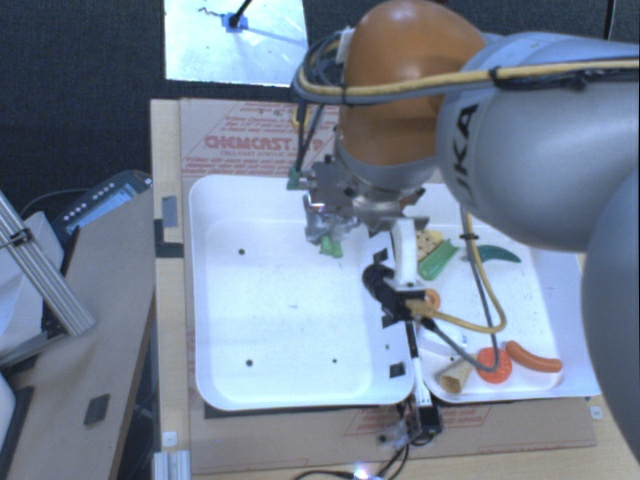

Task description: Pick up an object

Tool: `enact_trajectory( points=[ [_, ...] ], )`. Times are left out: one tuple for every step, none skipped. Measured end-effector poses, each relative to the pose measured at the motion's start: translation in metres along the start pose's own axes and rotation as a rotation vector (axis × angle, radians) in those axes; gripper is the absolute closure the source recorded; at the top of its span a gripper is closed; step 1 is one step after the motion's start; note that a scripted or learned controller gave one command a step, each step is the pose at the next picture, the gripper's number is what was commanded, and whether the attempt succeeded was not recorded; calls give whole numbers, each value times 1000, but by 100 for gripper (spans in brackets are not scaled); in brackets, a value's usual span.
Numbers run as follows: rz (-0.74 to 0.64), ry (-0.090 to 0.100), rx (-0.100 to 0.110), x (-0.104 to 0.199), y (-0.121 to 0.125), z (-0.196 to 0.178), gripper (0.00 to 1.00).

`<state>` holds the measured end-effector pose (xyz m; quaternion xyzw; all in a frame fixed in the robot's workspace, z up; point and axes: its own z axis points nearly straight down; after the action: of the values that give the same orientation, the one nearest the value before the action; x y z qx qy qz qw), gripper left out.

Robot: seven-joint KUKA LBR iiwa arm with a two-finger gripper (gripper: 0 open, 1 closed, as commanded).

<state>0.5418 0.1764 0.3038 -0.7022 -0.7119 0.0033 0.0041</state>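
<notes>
My gripper [326, 236] hangs over the far right part of the left white bin [250, 368], under the arm's orange band. A small green piece [331, 249] shows between its grey fingertips, and the gripper is shut on it. In the right bin [545, 293] lie a light green block [437, 259], a dark green curved pepper [497, 254], an orange carrot-like stick [535, 359], a red-orange round thing [494, 366], a beige cone [452, 375] and a pale cracker [429, 238]. The arm hides the far part of the right bin.
The divider [408, 353] between the two bins runs just right of the gripper. The left bin's floor shows a few dark specks. A grey device [100, 200] and a metal rail [45, 278] stand off the bench's left side.
</notes>
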Motion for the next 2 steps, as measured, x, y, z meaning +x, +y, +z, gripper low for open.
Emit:
enact_trajectory(
  points=[
    [14,0,-10,-21,-32,-15,100],
    [11,1,-12,-20,-30,-25,100]
  ],
)
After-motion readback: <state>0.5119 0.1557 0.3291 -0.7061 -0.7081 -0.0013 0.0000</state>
